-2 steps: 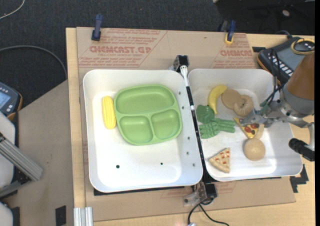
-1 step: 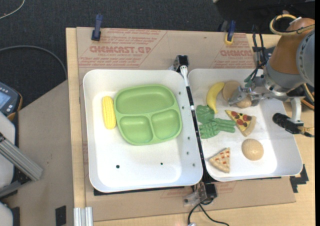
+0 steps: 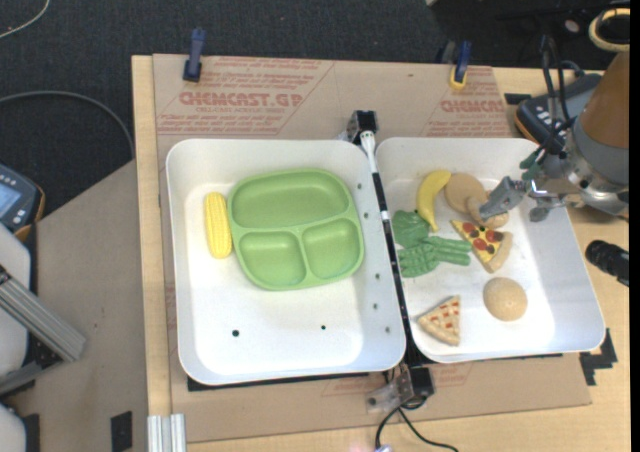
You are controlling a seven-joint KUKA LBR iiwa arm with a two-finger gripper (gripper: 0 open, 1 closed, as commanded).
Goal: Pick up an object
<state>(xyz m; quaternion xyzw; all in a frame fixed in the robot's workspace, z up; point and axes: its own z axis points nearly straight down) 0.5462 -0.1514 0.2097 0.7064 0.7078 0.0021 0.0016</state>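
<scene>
Lying far to the left of the jaws, a corn cob (image 3: 216, 224) rests beside a green divided plate (image 3: 296, 228) in the left bin (image 3: 190, 320). Nearer, in the right bin (image 3: 565, 325), sit a green toy (image 3: 424, 246), a banana (image 3: 432, 196), two pizza slices (image 3: 484, 242) and a round bun (image 3: 505, 298). The gripper (image 3: 497, 201) hangs over a tan cookie (image 3: 461, 190); whether its jaws are open or closed cannot be told.
</scene>
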